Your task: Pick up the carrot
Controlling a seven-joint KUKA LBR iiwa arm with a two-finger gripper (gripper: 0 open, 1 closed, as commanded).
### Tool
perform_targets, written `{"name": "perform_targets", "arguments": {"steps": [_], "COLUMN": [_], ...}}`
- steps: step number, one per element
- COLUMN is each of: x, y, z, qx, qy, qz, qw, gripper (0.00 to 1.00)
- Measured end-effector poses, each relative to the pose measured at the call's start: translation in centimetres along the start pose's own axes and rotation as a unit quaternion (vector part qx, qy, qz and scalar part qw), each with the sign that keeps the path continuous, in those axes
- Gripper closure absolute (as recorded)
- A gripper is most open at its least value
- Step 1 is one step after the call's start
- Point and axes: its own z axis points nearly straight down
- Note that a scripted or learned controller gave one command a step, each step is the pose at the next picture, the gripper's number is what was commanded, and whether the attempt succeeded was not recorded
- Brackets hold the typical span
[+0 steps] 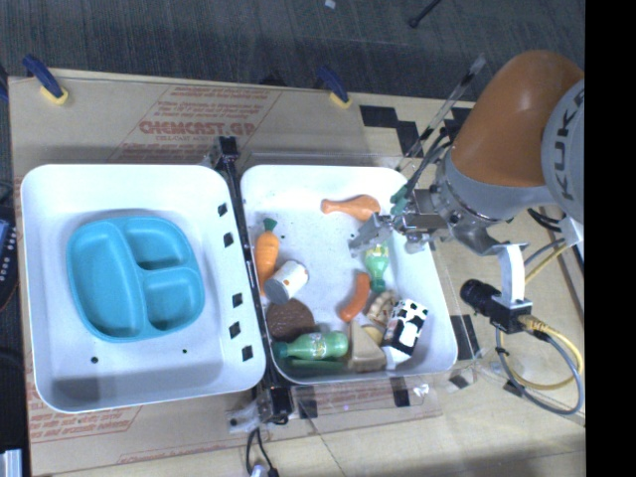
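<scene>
The carrot (266, 252) is orange with a small green top. It lies in the right bin (298, 189), close against that bin's left wall, pointing toward the front. My gripper (384, 231) hangs over the right half of the same bin, well to the right of the carrot and apart from it. It sits just above a small green bottle (376, 263) and just below an orange drumstick (350, 206). Nothing shows in its grasp.
Crowding the right bin's front are an orange sausage-like piece (354, 296), a white cylinder (289, 279), a brown round lump (289, 318), a lying green bottle (316, 346) and a black-and-white block (404, 326). A blue divided tray (136, 276) lies in the left bin (60, 386).
</scene>
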Motion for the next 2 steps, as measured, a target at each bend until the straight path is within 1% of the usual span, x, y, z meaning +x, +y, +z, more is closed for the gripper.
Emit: {"name": "perform_targets", "arguments": {"steps": [1,2], "x": [1.9,2.3], "y": [5.9,11.2], "z": [14.3,19.1], "qx": [0.007,-0.001], "qy": [0.000,-0.002], "qz": [-0.055,0.040], "qw": [0.9985,0.9992], "gripper": [0.00,0.00]}}
